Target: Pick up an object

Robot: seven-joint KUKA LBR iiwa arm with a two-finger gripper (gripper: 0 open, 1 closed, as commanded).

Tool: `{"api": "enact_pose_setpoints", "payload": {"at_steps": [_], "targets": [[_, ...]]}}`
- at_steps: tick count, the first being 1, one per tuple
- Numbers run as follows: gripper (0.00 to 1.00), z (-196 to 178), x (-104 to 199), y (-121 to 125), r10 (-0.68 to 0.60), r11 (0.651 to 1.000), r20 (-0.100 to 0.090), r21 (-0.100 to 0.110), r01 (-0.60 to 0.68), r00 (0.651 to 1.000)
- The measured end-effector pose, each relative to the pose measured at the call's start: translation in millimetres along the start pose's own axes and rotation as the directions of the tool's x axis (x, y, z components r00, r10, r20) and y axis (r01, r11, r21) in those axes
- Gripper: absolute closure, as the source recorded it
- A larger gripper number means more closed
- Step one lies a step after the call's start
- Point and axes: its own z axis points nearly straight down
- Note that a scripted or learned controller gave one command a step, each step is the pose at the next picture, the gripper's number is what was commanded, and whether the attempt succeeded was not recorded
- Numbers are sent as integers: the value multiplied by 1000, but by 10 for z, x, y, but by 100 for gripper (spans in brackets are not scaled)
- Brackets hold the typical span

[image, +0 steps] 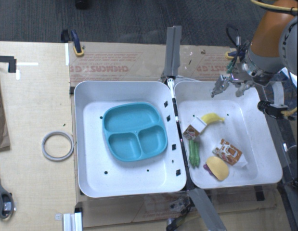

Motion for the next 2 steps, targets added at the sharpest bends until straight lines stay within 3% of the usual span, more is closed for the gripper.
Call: {"api": "enact_pose_setpoints", "payload": {"at_steps": [1,2], "targets": [[0,937,438,-392,-30,1000,-1,-2,30,1000],[0,950,50,96,-20,1000,-1,1,20,1000]]}}
